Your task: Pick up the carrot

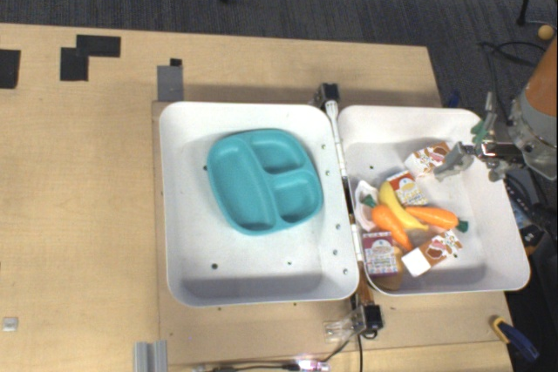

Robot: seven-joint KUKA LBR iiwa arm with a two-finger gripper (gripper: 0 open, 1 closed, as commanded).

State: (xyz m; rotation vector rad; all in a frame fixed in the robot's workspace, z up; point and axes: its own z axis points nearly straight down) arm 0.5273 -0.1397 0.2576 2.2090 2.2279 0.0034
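A teal plate point(264, 179) is seen in the left bin point(187, 274), far left of the jaws point(455, 159). The carrot point(432, 215) is found in the right bin point(501, 274), just below-left of them. Nothing is pinched; their spread cannot be told.

I've got the gripper point(453, 159) hanging over the right bin point(497, 270), near its far right side by a small snack packet point(429, 158). The carrot point(432, 216) lies mid-bin, touching the banana point(399, 211), apart from the gripper. In the left bin point(187, 270) sits a teal divided plate point(263, 179).
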